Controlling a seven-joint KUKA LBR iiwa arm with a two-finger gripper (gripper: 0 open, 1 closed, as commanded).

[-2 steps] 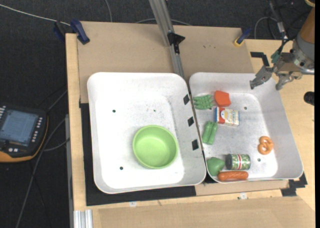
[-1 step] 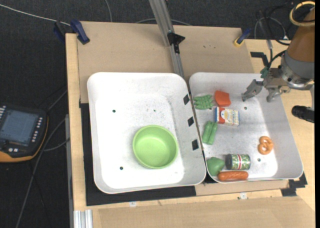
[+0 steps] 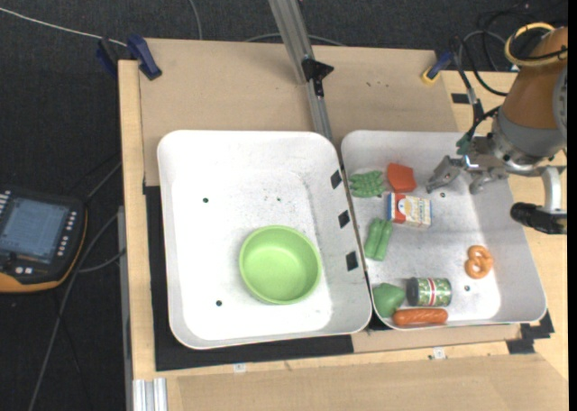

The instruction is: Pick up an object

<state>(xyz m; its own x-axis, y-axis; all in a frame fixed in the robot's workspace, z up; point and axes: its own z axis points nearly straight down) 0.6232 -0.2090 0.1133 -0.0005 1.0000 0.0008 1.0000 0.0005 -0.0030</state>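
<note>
My gripper (image 3: 458,177) hangs over the upper right part of the right bin (image 3: 532,287), its fingers (image 3: 441,176) spread open with nothing between them. Just left of it lie a red-orange block (image 3: 400,177) and a small white carton (image 3: 410,211). Further left sit a green ridged piece (image 3: 366,184) and a green pickle-like piece (image 3: 378,240). An orange pretzel (image 3: 479,261) lies below the gripper. Along the front wall are a green-labelled can (image 3: 427,291), a green lump (image 3: 388,296) and an orange-red sausage shape (image 3: 420,316).
The left bin (image 3: 207,175) holds a light green bowl (image 3: 279,263). A metal pole (image 3: 293,22) slants down to the gap between the bins. The grey arm with its orange band (image 3: 534,85) comes in from the right. A handheld pendant (image 3: 36,238) lies off the bench at left.
</note>
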